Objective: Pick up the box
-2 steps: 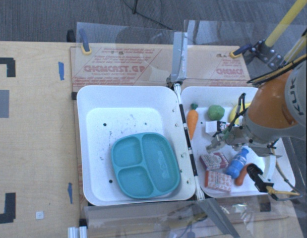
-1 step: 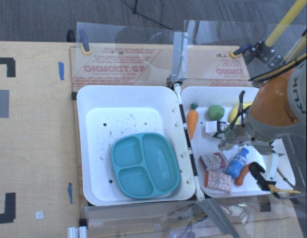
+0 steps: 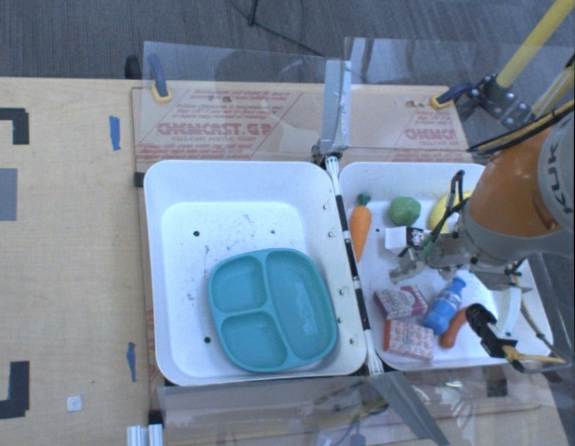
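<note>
At the far left, the pale wooden counter point(image 3: 64, 249) is marked with black tape pieces point(image 3: 18, 126) and short blue tape strips point(image 3: 114, 133). Two shallow white bins are set side by side on it. The left bin point(image 3: 176, 249) is occupied by a teal divided plate point(image 3: 268, 309), which is laid toward the near right corner. Beyond the bins, on the far side, a clear sheet with red lettering point(image 3: 222, 119) is seen lying flat.

In the right bin point(image 3: 380, 173), an orange carrot point(image 3: 359, 230) with a green top is laid along the left wall, its top pointing far. Just right of it, at the far end, a green round object point(image 3: 404, 210) is found. The box point(image 3: 401, 301) — small, red and white — is placed in the near half of the right bin, left of centre. A second box of like pattern point(image 3: 408, 339) is laid just nearer, close against it.

The hand point(image 3: 408, 263) is held low over the bin, just beyond the box on its far side; whether it is wide or narrow cannot be told. A blue bottle point(image 3: 445, 309) with a white cap is tilted just right of the box, and an orange-red object point(image 3: 452, 331) is seen beside its near end. A yellow object point(image 3: 440, 210) is partly hidden behind the arm point(image 3: 510, 203) — grey with an orange band — which is extended in from the right.
</note>
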Action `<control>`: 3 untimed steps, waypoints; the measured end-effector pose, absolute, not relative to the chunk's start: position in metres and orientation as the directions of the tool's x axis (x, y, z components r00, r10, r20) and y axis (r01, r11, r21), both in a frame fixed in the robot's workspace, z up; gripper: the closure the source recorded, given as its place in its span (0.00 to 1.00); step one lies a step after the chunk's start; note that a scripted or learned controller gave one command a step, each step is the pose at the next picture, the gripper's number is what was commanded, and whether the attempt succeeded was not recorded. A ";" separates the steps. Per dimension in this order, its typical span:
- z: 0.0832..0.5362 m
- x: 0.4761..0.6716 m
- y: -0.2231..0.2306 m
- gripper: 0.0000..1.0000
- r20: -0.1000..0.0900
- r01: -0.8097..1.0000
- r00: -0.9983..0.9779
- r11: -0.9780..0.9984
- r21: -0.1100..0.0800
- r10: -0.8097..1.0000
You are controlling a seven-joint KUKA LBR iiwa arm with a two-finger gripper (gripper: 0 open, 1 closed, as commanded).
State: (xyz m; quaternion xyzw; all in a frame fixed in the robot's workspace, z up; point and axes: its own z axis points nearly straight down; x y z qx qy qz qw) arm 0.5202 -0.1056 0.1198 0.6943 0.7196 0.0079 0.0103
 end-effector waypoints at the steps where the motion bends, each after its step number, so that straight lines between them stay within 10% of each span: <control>1: 0.094 0.488 -0.094 0.00 -0.001 0.998 0.055 -0.055 0.029 0.998; 2: 0.092 0.487 -0.103 0.00 -0.005 0.982 -0.187 0.187 0.024 0.982; 3: 0.102 0.488 -0.104 1.00 -0.004 0.983 -0.183 0.183 0.026 0.983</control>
